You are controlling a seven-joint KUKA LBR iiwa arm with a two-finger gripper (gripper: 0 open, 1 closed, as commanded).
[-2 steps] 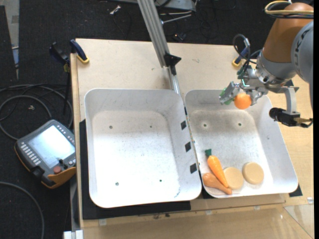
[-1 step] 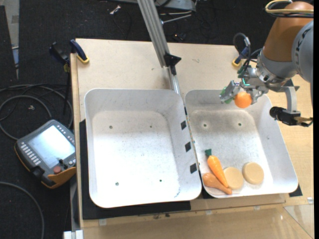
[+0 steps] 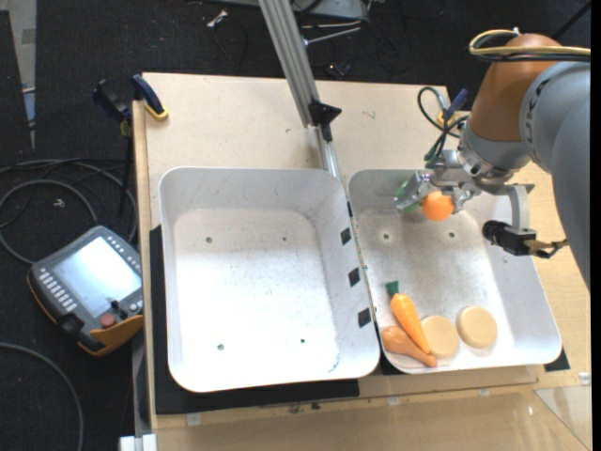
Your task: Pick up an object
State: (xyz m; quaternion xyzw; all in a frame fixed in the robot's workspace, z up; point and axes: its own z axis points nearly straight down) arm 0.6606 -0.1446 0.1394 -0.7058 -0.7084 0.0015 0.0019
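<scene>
— Two bins on the bench (image 3: 235, 111), then. What's in them?

— The left bin (image 3: 178, 205) has only dark specks on its floor. The right bin (image 3: 526, 294) holds the toys, crowded into its near corner: a carrot (image 3: 406, 314) with a green top, lying at a slant; a pale orange piece (image 3: 406, 346) under its tip, touching it; and two tan discs, one (image 3: 439, 334) just beside the carrot and the other (image 3: 477, 326) just right of the first.

— And the arm?

— The arm (image 3: 549, 101) comes in from the right, its orange band (image 3: 512, 87) up top, and bends down over the far end of the right bin.

— Gripper?

— The gripper (image 3: 434, 198) hangs over the bin's far part. An orange ball (image 3: 437, 206) sits right at its tip, with something green and grey (image 3: 409, 194) just left of it.

— Is it holding the ball?

— It looks closed round the ball, fingers on either side. I can't tell whether the ball is off the bin floor or touching it.

— Anything else around?

— A slanted metal rail (image 3: 291, 54) runs from the top down to where the bins meet. A pendant (image 3: 89, 289) with a screen lies on the dark floor left of the bench, with cables looping round it. A yellow-and-black clamp (image 3: 146, 97) sits at the bench's far left corner.
</scene>
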